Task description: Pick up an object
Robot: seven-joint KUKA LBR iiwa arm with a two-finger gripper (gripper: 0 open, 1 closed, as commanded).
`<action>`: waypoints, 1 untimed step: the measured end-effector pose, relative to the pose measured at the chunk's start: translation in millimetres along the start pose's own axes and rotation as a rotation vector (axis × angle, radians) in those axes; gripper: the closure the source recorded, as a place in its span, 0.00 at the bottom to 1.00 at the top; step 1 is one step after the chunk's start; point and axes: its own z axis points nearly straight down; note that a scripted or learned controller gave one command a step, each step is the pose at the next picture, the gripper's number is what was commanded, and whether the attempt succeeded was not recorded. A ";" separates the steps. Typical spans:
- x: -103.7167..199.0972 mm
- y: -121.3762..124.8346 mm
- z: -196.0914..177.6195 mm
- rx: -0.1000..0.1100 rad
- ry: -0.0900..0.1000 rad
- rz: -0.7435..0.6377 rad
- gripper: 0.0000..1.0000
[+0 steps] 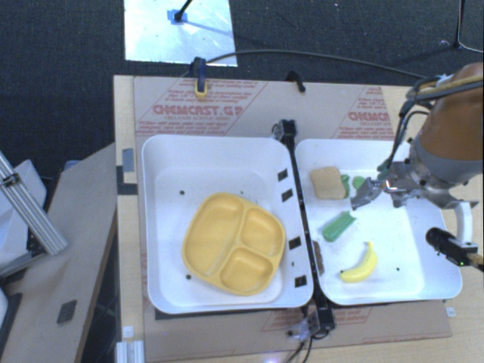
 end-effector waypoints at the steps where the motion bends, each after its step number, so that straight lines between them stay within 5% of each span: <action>1: -3.1 1.7 42.5 0.000 0.000 0.001 0.00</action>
